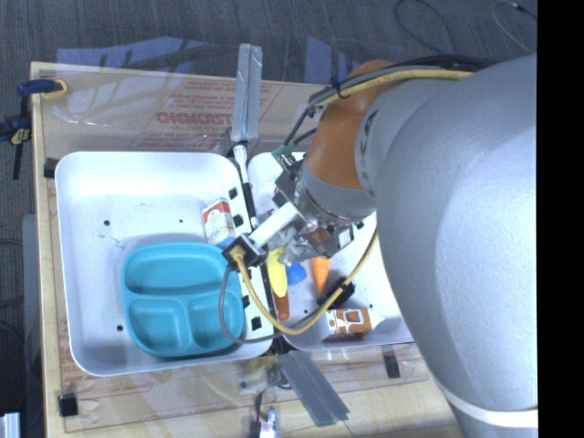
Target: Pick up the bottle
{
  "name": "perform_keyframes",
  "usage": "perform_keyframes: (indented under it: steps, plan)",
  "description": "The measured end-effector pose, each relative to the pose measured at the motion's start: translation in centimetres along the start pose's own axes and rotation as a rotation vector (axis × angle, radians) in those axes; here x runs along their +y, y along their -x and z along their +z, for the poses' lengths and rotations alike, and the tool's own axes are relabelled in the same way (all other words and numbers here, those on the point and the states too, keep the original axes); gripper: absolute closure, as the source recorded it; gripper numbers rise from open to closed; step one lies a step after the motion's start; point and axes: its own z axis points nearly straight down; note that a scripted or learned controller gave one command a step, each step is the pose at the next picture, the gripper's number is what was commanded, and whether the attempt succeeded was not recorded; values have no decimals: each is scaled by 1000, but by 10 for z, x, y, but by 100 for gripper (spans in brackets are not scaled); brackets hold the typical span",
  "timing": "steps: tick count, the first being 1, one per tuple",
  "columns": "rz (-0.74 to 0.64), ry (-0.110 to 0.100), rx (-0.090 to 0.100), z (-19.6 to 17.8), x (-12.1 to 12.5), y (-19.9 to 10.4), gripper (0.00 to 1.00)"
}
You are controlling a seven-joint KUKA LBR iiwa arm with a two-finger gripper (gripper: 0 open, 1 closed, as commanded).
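Note:
A small bottle (216, 221) with a red and white label lies in the left bin (100, 199), close to the divider and just above the blue tray. My gripper (294, 243) hangs low over the left part of the right bin (388, 322), right of that bottle and apart from it. Under the gripper lie a yellow bottle-like item (276, 275), a blue item (297, 273) and an orange item (320, 272), packed close together. The wrist and its cables hide much of what lies beneath.
A blue divided tray (182, 301) fills the lower middle of the left bin. A brown box (349, 320) sits at the right bin's front. The grey arm (456, 226) covers most of the right bin. A metal bar (246, 94) stands behind the divider.

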Motion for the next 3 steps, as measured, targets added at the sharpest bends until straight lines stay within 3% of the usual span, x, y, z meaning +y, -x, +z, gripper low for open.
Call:
perform_keyframes:
  steps: [1,2,3]
  plan:
    - [-141,2,1,-24,-84,-10,100]
    - [-214,2,-1,12,3,35,100]
    - [-475,3,2,-55,-60,3,100]
